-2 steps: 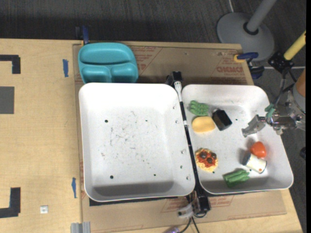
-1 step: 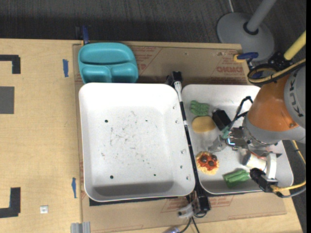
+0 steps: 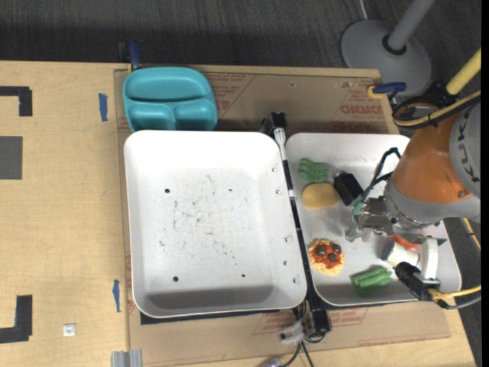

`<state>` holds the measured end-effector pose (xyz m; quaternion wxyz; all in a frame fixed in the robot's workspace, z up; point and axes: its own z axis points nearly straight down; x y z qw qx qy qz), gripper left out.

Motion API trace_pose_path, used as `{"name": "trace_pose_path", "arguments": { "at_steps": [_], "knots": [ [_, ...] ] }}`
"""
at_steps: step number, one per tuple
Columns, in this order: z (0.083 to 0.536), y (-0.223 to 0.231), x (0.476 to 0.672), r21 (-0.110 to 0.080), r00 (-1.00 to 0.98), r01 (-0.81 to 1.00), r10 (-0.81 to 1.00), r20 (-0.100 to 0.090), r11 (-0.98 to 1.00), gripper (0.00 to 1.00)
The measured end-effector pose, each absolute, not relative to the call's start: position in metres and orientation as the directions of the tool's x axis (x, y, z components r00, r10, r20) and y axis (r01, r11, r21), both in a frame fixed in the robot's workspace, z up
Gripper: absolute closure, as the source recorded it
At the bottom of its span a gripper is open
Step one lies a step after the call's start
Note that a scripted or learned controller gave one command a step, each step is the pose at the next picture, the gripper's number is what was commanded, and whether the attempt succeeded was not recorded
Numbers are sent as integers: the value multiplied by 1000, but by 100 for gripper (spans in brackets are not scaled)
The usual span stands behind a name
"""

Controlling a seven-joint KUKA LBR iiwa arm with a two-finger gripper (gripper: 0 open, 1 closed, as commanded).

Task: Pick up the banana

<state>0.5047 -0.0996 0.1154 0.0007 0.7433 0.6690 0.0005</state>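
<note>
So far nothing is lifted: your banana (image 3: 320, 196) lies in the right bin (image 3: 447, 285), near its left wall. Gripper (image 3: 365, 219) hovers beside it; grip state unreadable. Grasp and lift remain.

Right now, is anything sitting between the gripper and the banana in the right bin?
Nothing visible. The gripper hangs just right of the yellow banana, with bare right bin floor between them.

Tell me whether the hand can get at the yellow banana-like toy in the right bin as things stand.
Probably yes. The yellow toy lies uncovered near the right bin's left wall, with a green toy just behind it. The hand hovers close by to its right, nothing between them.
</note>
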Motion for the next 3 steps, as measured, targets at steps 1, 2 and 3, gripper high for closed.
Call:
{"name": "trace_pose_path", "arguments": {
  "at_steps": [1,2,3],
  "knots": [
    [125,-100,505,4,105,994,994,-1,-105,100],
    [135,-99,506,6,105,994,994,-2,-105,100],
    [145,-99,507,9,105,994,994,-2,-105,100]
  ]
}}
